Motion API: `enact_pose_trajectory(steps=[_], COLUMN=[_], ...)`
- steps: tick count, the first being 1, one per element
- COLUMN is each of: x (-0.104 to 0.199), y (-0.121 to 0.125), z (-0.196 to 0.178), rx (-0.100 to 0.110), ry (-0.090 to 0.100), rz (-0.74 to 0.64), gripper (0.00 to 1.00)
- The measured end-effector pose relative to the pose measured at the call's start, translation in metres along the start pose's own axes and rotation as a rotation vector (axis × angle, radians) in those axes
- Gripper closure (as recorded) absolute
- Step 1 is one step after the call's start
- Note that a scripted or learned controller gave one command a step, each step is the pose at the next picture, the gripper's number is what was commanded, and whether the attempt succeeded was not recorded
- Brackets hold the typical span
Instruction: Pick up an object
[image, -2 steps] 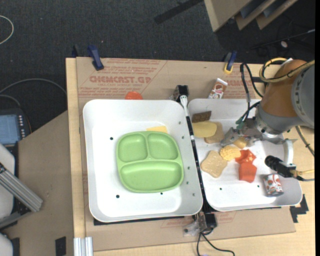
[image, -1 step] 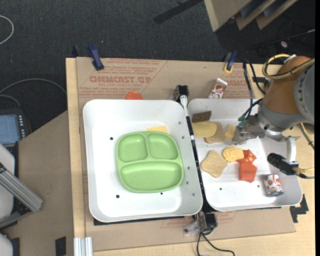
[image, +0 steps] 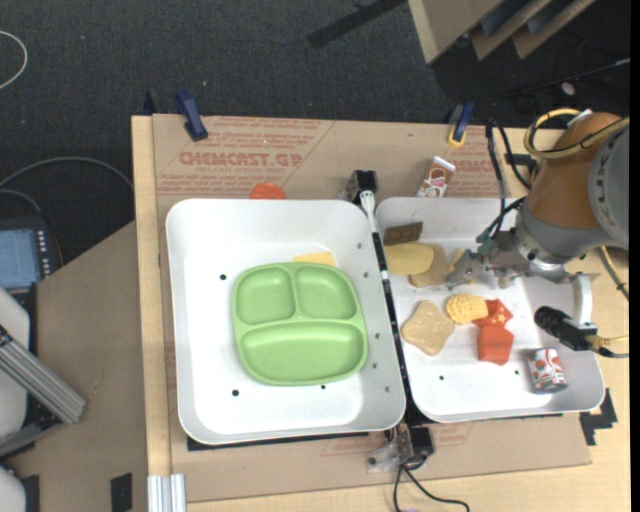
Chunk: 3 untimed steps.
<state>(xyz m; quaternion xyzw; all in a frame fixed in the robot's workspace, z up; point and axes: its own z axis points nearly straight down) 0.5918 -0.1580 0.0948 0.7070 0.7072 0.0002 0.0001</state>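
Note:
My gripper hangs low over the back of the right bin, reaching in from the right. Just left of it lie a pale yellow flat piece and a tan piece, with a brown block behind them. In front of the gripper sit a yellow corn cob, a slice of toast and a red object. A small red and white can stands at the bin's front right. Nothing shows between the gripper's tips.
The left bin holds a green divided plate with a yellow slice behind it. Outside the bins, a small carton and an orange thing lie on the cardboard. Blue clamps hold the back edge.

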Motion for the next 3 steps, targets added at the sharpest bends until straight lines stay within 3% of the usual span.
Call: enact_pose_trajectory(steps=[1, 2, 3], x=[0.052, 0.049, 0.132], y=[-0.050, -0.048, -0.044], z=[0.010, 0.000, -0.113], rx=[0.003, -0.002, -0.010], ry=[0.002, 0.000, 0.001], rz=[-0.001, 0.001, -0.008], gripper=[0.00, 1.00, 1.00])
